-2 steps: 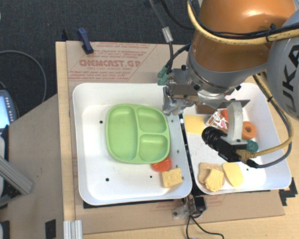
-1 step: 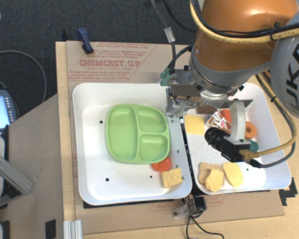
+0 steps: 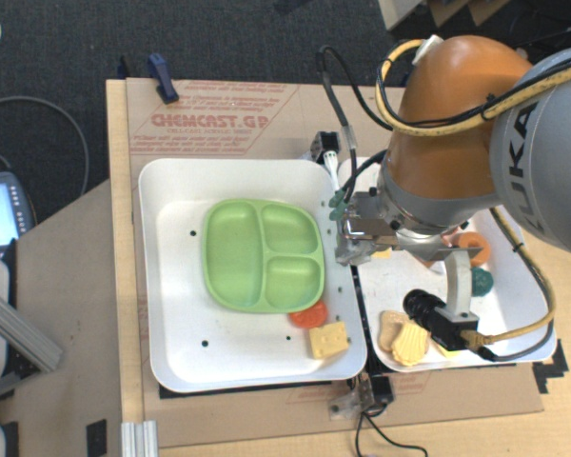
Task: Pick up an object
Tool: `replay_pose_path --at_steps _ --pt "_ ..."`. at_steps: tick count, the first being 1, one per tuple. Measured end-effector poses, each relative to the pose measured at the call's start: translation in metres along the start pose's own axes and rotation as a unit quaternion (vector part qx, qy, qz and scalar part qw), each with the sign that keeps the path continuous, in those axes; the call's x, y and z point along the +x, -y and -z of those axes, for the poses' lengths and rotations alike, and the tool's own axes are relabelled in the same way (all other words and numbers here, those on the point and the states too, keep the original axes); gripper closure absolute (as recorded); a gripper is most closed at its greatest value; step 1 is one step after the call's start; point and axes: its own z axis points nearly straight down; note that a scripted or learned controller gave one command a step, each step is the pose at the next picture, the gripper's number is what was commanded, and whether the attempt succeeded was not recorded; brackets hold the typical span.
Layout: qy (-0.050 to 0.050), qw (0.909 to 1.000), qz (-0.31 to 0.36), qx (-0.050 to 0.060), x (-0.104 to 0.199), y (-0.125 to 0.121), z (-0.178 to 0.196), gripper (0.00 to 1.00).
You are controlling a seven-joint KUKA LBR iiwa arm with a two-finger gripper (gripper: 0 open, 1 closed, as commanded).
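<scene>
Arm (image 3: pixel 457 93) reaches in from the right and stands over the right bin (image 3: pixel 519 288), covering most of its upper half. Gripper (image 3: pixel 366 231) sits low under the wrist, by the wall shared by the two bins. Only a bit of its metal body shows; how far open it is, and whether it has anything, cannot be told.

Right bin, partly hidden:
- pale tan piece (image 3: pixel 391 327) near the front left corner
- yellow ridged piece (image 3: pixel 410 347) touching it on the right
- orange piece (image 3: pixel 473 246) and teal piece (image 3: pixel 482 281) at the far side, both cut off by the arm, shapes unclear

Left bin (image 3: pixel 150 255), in plain view:
- green divided plate (image 3: pixel 262 255), central, three compartments
- red-orange piece (image 3: pixel 307 315), tucked against the plate's front right edge, part under the rim
- yellow block (image 3: pixel 328 341) with holes, just in front of it

Nothing seen lifted off either bin floor
</scene>
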Motion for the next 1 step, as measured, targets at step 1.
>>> replay_pose_path --at_steps 1 --pt "-0.004 0.9999 0.005 -0.014 0.0098 -0.0009 0.1447 1.00"
